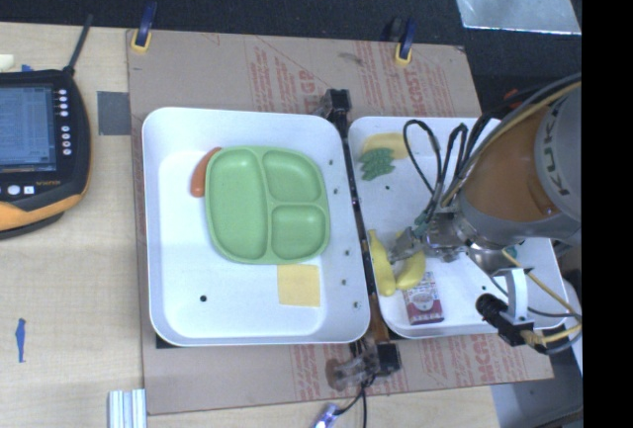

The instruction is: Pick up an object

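While the claw (407, 246) hung low in the right bin (534, 322) over the yellow banana (382, 266), its spread could not be told; a good grasp needed centring before pinching.

left bin (168, 218) roomy around the green tray (267, 205), right bin (396, 134) crowded, bananas (388, 266), red packet (423, 300), cables (440, 164) overhead
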`<state>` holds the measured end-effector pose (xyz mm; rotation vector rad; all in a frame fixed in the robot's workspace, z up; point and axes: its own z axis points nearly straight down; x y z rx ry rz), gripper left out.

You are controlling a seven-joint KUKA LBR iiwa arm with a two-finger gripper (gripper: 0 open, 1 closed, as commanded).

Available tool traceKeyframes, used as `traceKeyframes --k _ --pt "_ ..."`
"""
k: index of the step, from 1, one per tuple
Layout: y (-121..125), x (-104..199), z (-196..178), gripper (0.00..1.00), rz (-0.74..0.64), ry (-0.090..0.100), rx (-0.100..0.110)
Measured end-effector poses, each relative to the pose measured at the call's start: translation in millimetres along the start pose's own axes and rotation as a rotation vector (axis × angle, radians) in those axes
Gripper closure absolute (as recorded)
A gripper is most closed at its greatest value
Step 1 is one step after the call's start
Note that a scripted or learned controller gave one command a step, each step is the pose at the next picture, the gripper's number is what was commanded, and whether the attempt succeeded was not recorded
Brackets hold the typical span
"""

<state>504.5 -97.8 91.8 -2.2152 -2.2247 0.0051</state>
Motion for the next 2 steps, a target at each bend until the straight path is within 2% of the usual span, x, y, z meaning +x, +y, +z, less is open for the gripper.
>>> traceKeyframes --k 1,2 --pt "0 -1 -10 1.0 -0.004 -0.001 0.003" --pt "64 33 -101 1.0 0.0 0.001 -0.002"
